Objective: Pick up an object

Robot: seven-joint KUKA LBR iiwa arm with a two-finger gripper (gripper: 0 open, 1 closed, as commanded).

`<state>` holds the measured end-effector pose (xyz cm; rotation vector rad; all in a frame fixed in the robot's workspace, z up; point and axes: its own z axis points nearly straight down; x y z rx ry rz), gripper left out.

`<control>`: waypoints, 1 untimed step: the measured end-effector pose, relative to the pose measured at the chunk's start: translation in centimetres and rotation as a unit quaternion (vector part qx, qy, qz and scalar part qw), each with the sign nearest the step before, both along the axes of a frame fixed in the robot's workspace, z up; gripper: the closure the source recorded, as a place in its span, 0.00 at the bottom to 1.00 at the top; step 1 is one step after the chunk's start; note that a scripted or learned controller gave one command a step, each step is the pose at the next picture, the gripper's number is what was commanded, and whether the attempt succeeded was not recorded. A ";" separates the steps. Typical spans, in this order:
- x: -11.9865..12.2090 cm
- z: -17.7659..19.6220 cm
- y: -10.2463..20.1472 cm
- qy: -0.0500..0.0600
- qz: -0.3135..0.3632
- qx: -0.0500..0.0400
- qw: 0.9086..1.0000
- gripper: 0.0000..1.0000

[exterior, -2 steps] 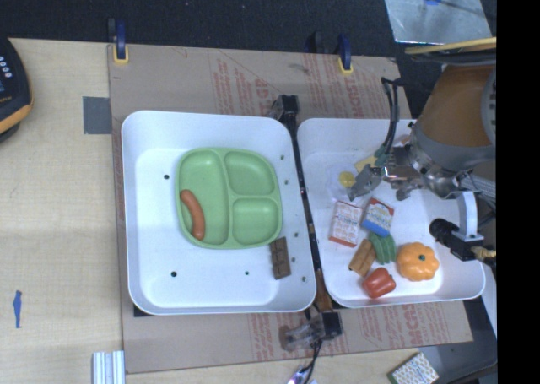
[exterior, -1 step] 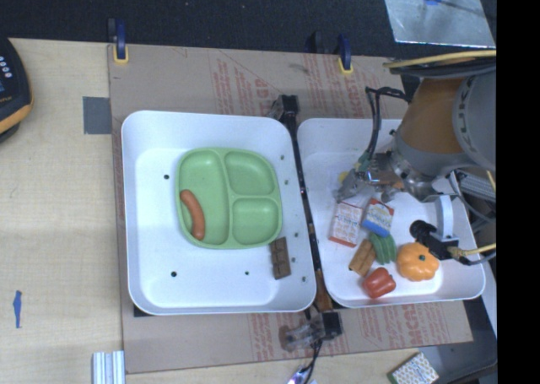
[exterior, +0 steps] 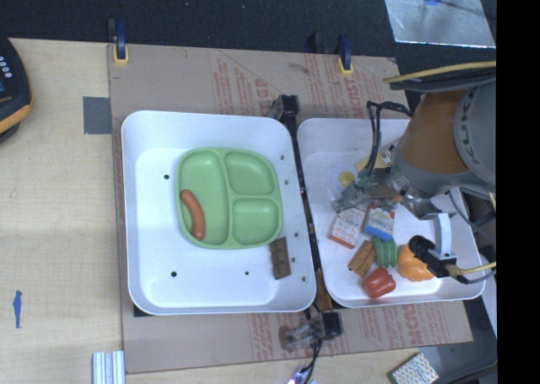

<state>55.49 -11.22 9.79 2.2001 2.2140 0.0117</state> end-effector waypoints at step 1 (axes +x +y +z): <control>4.7 -0.5 -3.8 0.008 0.000 0.003 1.000 0.00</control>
